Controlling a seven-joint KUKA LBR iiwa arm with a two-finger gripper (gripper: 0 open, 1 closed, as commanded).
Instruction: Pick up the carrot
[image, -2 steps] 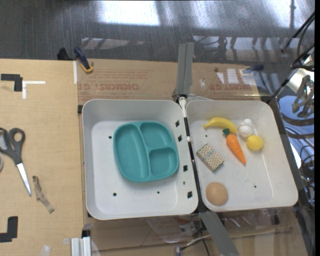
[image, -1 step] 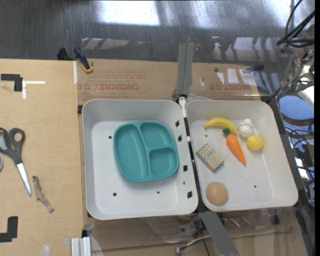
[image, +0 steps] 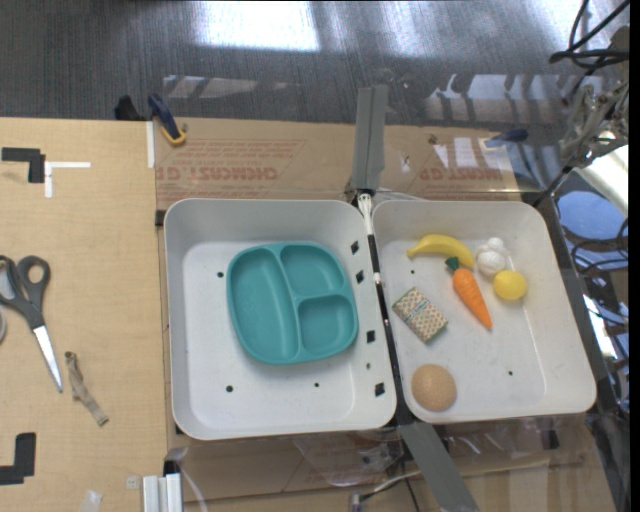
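The carrot (image: 470, 293) is orange with a green top and lies slanted in the right bin (image: 560, 350), its green end pointing to the upper left. A yellow banana (image: 440, 246) lies just above it. A white garlic bulb (image: 491, 256) and a yellow lemon (image: 510, 285) sit close on its right side.
A patterned small box (image: 420, 314) lies left of the carrot and a tan egg-shaped piece (image: 434, 387) sits near the bin's front. The left bin (image: 190, 300) holds a teal divided plate (image: 292, 302). Scissors (image: 30, 300) lie on the bench at far left.
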